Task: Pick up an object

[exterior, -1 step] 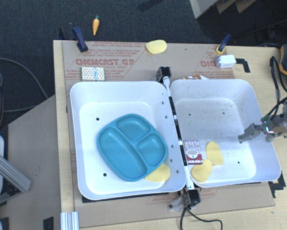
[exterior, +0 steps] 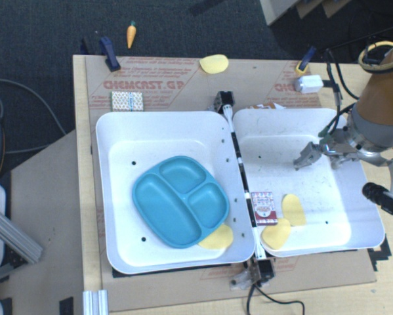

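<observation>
My gripper (exterior: 323,157) hangs over the upper middle of the right bin (exterior: 327,126), open, with nothing between its fingers. Below it, on the bin floor, lie a small red-and-white box (exterior: 263,207) against the left wall and two yellow chip-like pieces (exterior: 292,210) (exterior: 276,234) near the front. The gripper is well apart from all three. In the left bin (exterior: 117,143) a blue divided plate (exterior: 180,201) lies flat, and a yellow piece (exterior: 217,237) pokes out from under its front right edge.
On the cardboard behind the bins sit a yellow lump (exterior: 214,63), a small patterned box (exterior: 127,100), a white block (exterior: 309,83) and blue clamps (exterior: 109,53) (exterior: 306,59). A black clip (exterior: 224,100) holds the shared bin wall. A toy carrot (exterior: 131,35) lies on the floor beyond.
</observation>
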Controlling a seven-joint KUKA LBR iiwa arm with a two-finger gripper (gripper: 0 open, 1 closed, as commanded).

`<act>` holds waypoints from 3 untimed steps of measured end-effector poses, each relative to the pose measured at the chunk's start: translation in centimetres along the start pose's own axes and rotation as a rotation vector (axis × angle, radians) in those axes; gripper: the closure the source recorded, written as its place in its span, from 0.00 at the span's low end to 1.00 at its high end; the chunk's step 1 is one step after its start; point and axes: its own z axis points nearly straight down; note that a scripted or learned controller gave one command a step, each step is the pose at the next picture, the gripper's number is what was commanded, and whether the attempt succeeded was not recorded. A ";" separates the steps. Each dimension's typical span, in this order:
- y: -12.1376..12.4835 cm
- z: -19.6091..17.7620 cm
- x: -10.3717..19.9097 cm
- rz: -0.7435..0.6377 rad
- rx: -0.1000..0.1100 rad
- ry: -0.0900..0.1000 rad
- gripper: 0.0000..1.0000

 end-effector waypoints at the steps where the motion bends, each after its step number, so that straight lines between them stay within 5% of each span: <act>1: -2.1 8.1 1.6 0.002 0.003 0.000 0.00; 2: -6.4 9.2 3.6 0.003 0.001 -0.001 0.00; 3: -6.3 8.3 3.7 0.003 -0.001 -0.002 1.00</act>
